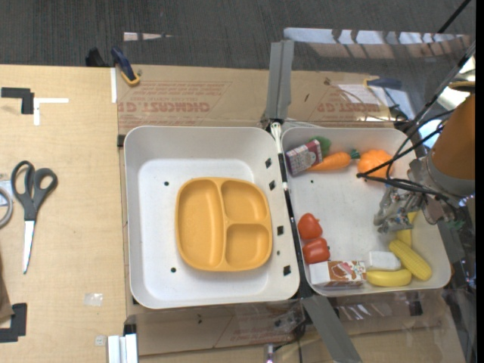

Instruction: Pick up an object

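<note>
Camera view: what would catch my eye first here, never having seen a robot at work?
Likely the yellow tray, alone in the left bin. Then the toy food scattered in the right bin: a carrot at the top, bananas at the bottom right. The gripper hangs over that bin's right side.

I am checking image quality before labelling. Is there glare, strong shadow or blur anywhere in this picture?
Camera view: even, soft light, shadows faint; the yellow tray and scissors look sharp; the gripper is slightly blurred against the right bin; a bright patch near the arm's orange band looks overexposed.
</note>
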Available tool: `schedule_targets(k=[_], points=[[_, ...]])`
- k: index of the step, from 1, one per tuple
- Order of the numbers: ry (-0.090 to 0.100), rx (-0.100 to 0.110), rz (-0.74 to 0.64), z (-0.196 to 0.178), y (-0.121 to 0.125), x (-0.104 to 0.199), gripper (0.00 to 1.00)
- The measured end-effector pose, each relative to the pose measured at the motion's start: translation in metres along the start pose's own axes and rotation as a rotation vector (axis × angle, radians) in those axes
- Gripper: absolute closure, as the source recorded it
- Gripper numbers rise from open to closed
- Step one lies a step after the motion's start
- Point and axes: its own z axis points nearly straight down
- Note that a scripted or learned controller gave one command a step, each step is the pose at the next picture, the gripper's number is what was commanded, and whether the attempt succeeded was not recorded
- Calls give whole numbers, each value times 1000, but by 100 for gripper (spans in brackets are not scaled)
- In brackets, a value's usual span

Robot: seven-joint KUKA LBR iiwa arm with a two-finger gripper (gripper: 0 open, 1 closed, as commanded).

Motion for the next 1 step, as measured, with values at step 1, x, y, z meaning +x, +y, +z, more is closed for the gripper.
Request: schedule_targets(k=[1], points=[[-1,1,0,0,-1,0,0]])
